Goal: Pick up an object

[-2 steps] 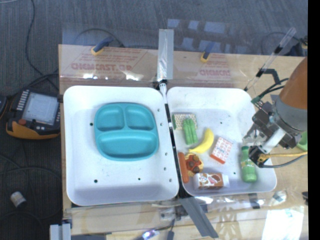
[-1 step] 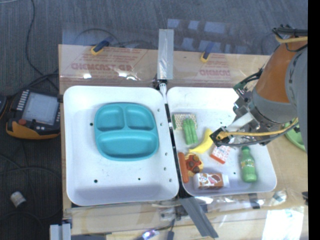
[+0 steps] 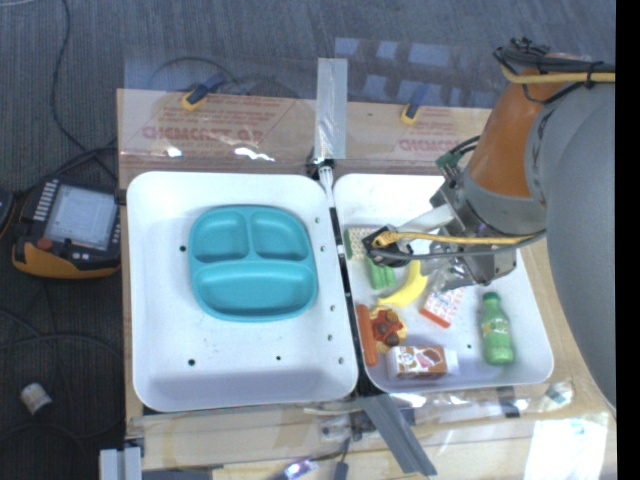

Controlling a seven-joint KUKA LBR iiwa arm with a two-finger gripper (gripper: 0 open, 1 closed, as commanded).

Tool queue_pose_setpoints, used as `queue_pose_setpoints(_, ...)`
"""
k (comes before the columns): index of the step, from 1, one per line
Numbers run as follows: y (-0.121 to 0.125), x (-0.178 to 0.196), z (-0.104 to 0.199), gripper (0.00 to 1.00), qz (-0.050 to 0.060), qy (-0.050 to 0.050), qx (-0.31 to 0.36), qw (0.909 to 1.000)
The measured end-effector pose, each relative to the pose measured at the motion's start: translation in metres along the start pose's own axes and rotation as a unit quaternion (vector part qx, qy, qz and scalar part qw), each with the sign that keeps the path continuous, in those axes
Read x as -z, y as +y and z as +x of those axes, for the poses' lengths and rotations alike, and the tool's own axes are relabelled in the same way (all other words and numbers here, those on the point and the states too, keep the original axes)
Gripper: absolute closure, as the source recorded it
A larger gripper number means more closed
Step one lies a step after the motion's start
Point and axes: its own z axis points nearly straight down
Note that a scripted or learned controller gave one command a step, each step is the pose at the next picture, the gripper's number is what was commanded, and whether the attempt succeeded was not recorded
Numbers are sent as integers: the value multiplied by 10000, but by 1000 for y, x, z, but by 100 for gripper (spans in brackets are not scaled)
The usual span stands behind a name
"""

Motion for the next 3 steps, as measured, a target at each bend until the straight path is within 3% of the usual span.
queue_pose_setpoints(1, 76, -1, -33, 100, 0, -5, 1160, 9932)
queue_pose_setpoints(2, 62, 111, 1, 100, -10, 11, 459, 9989)
queue_pose_setpoints(3, 122, 45, 24, 100, -2, 1, -232, 9997)
